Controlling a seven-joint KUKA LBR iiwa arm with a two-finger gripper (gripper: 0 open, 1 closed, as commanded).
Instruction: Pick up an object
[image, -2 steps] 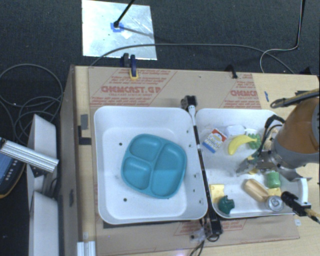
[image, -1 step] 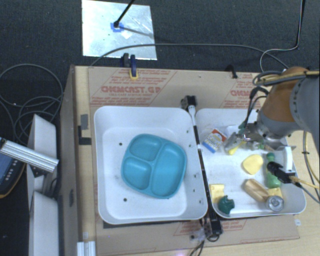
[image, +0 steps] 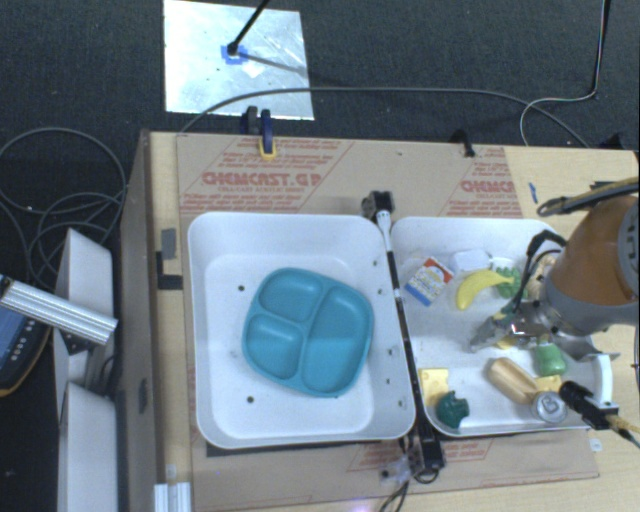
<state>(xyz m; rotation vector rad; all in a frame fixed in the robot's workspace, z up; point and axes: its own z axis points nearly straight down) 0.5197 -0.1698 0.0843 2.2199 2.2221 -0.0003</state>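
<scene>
Bench (image: 300, 170) topped with printed cardboard, two white bins side by side on it: left bin (image: 225, 300), right bin (image: 440, 330), rims touching at centre. Clamp (image: 262, 128) at the bench's far edge, small black clip (image: 465, 145) further right

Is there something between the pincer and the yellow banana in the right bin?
Nothing visible stands between them. The pincer hangs low in the right bin, and the yellow banana lies just beyond it on the bare white floor. The small carton sits off to the side.
</scene>
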